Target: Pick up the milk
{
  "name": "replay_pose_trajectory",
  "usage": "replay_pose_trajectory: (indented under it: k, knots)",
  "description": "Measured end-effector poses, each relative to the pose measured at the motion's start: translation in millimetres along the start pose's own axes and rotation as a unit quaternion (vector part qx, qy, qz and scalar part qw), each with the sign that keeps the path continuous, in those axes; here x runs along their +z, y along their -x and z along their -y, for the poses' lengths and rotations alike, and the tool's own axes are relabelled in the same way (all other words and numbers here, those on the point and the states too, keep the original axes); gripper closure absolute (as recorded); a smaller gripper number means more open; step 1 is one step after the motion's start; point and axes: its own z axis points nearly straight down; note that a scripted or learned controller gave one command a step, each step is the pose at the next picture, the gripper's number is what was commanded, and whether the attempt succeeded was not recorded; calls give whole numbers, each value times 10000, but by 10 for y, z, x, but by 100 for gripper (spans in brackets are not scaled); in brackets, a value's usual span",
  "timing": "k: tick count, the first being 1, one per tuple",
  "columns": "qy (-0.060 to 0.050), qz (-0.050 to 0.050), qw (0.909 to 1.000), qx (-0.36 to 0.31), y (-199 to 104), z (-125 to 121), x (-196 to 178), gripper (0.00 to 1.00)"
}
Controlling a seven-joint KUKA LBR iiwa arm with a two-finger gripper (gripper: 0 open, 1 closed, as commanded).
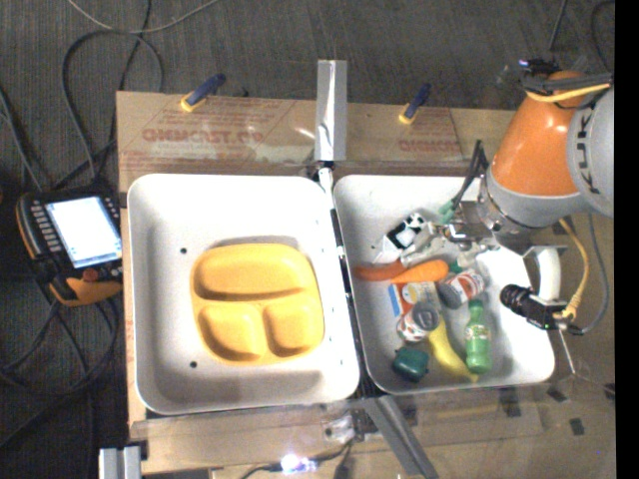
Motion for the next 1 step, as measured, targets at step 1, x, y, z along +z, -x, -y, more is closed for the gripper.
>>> replay_pose_trajectory:
  k: [1]
  knots:
    - [3, 18, 9995, -324, 151, -749, 516, 0]
